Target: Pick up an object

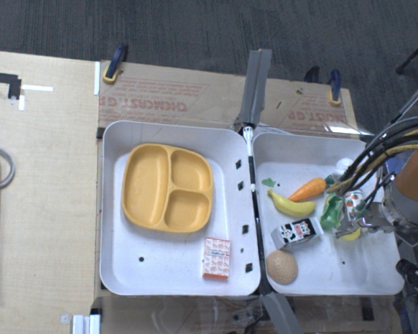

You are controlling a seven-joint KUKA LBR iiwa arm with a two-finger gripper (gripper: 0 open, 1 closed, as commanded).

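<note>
From above, two white bins sit side by side on the surface [40,207], meeting at the centre of the frame. The left bin [112,205] holds a yellow three-compartment plate [168,188] in its upper left part and a small orange-and-white carton [217,259] lying flat near its lower right corner, well apart from the plate. The right bin [373,273] holds a banana [290,203] at its upper left, with a carrot [307,188] just above it and touching or nearly touching it. Below the banana lies a small black-and-white carton [294,232], and below that a round tan ball-like object [282,266] near the bin's lower left corner. The arm comes in from the right edge, its cables arching over the bin's upper right. Its hand [349,220] sits low at the right of that bin, among a green leafy item [331,212] and a small yellow piece [349,235]; whether the hand is clenched or released cannot be told here, as the clutter hides it.
</note>
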